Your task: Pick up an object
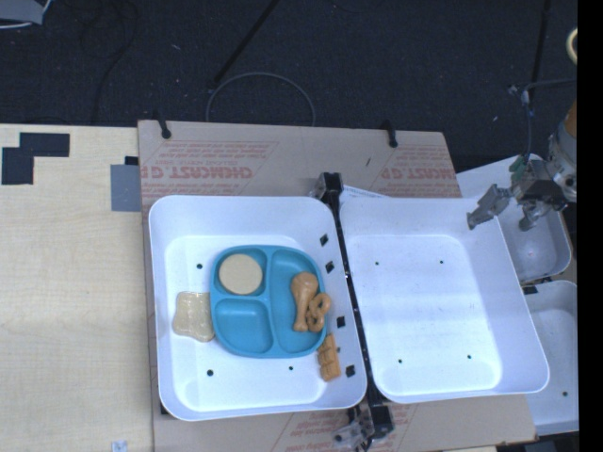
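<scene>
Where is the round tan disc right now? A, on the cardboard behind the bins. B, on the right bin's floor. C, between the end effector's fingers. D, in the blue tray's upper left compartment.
D: the disc lies in the blue tray's upper left compartment, in the left bin.

The arm [565,149] is cut off at the right, so that little beyond its wrist is seen. The gripper [509,207] is small and dim against the bin's [490,217] rim; whether its fingers are parted cannot be told. Part of the plate [247,326] is hidden under a tan disc [239,273] and a brown toy [309,301]. What the brown toy represents cannot be made out.
</scene>
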Controlling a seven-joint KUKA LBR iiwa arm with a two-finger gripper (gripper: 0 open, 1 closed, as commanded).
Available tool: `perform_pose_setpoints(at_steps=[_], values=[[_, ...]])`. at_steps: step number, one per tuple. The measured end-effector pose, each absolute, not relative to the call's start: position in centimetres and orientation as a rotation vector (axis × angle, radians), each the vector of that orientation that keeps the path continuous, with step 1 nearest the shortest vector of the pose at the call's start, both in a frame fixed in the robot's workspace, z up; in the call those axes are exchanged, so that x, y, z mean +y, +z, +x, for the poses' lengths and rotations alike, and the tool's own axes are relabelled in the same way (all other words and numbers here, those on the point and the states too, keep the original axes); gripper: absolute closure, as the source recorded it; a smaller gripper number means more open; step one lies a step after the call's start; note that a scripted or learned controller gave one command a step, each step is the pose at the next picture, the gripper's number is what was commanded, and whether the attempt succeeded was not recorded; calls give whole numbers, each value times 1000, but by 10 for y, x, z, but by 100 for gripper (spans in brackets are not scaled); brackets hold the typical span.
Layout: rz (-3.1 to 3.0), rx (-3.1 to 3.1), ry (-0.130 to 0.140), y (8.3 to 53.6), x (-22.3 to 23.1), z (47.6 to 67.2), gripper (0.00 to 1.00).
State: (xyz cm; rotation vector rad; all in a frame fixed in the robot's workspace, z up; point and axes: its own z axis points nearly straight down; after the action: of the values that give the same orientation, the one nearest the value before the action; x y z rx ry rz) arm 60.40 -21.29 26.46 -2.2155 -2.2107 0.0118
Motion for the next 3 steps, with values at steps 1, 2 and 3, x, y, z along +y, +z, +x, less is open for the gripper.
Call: perform_pose_setpoints(at_steps=[1, 2, 3], values=[[-2221, -2221, 1, 272, -213, 606, 0], [-2216, -2218, 5, 215, -203, 604, 0], [-2217, -2218, 5, 154, -208, 606, 0]])
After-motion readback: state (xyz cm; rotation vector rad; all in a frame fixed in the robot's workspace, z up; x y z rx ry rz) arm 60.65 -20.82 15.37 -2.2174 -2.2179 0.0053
